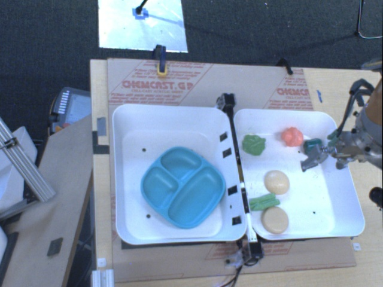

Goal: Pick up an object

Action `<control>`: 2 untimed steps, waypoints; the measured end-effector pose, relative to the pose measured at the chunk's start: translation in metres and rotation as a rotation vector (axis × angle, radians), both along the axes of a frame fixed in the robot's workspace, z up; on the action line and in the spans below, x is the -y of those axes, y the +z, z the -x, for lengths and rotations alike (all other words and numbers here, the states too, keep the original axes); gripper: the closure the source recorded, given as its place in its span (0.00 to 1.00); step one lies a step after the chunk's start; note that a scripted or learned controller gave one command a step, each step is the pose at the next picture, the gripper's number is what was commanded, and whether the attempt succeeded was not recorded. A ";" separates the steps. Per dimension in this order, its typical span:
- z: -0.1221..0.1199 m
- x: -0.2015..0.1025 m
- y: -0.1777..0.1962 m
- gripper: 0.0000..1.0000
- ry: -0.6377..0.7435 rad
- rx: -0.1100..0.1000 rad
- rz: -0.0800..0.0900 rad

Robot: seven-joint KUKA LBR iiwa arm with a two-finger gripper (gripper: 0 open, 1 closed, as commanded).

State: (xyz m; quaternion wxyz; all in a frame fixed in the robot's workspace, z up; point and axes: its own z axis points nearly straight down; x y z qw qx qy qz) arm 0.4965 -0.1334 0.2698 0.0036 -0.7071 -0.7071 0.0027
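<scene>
Reaching in from the right, the arm (371, 121) carries its gripper (313, 154) low over the right bin (347, 211), in that bin's far right part. A dark teal piece sits at the tip near the fingers, but whether it is a held thing or part of the gripper cannot be told, and whether the fingers are parted or closed cannot be told either.

Several small toy foods lie in the right bin. A salmon-pink lump (292, 136) with a bumpy surface rests toward the far side, just left of the gripper tip and apart from it. A green leafy piece (254, 144) lies farther left, near the divider between the bins. A pale cream egg-shaped piece (276, 182) lies near the bin's middle. Nearer still, a green bean-like stick (264, 202) lies slanted, touching or just beside a round tan piece (274, 220) at the near left.

The left bin (128, 136) holds a light blue divided plate (182, 186) with three compartments, turned at an angle. Both bins rest on a cardboard sheet (179, 79) on the tabletop (99, 88).
</scene>
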 end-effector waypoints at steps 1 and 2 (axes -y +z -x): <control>-0.002 0.000 0.005 0.00 0.003 0.011 0.002; -0.003 -0.004 -0.037 0.00 0.001 0.007 0.001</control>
